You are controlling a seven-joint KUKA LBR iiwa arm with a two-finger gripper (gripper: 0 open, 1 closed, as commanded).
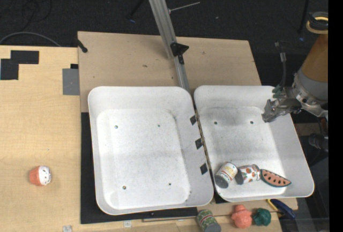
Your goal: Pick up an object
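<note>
Objects for picking are lying clustered in the right white bin (252,118), along its near edge: a small white-and-yellow can on its side (226,174), a red-patterned white can (248,174) touching it, and a flat red watermelon-slice toy (275,178) just beside that, close to the near right corner. The grey two-finger gripper (271,110) is hanging over the same bin's far right edge, well apart from the cluster, nothing showing between its fingers; whether those fingers are parted cannot be told. Most of this bin's floor is lying bare between gripper and cluster. The left white bin (140,148) is sitting alongside, rims touching. An orange-and-white ball (40,176) is resting on the wooden bench (32,118) far left; a pink toy (241,216) and green toy (261,217) are sitting outside the near rim.
</note>
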